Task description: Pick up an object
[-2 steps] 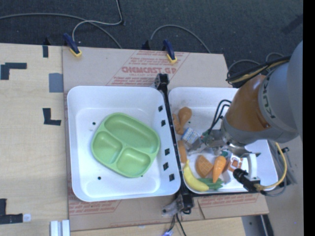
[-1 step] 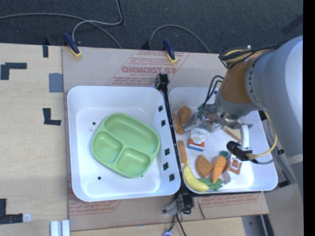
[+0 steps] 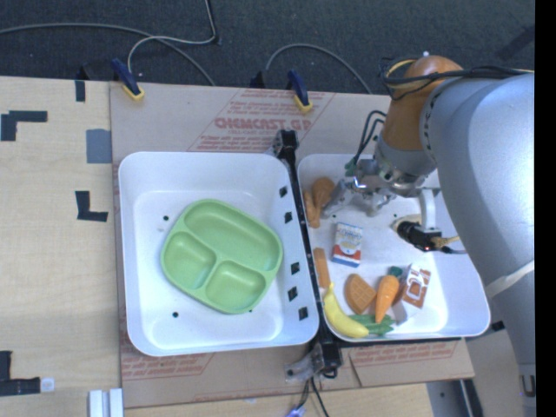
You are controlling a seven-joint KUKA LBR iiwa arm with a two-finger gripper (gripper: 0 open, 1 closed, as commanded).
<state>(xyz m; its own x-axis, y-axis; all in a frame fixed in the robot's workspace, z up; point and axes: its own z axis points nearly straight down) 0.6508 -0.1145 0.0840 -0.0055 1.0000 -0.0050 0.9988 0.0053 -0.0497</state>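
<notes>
Gripper (image 3: 365, 189) hangs low in the upper part of the right bin (image 3: 460, 320), and whether its fingers are spread or pressed together I cannot tell. Nearest it lie a brown bread-like piece (image 3: 320, 196), just to its left against the divider, and a small white carton (image 3: 348, 242) just below, its long axis running up and down the frame. The carton looks light, stiff and flat-sided, so I judge it best pinched across its narrow width; the rounded bread piece seems likelier to slip
</notes>
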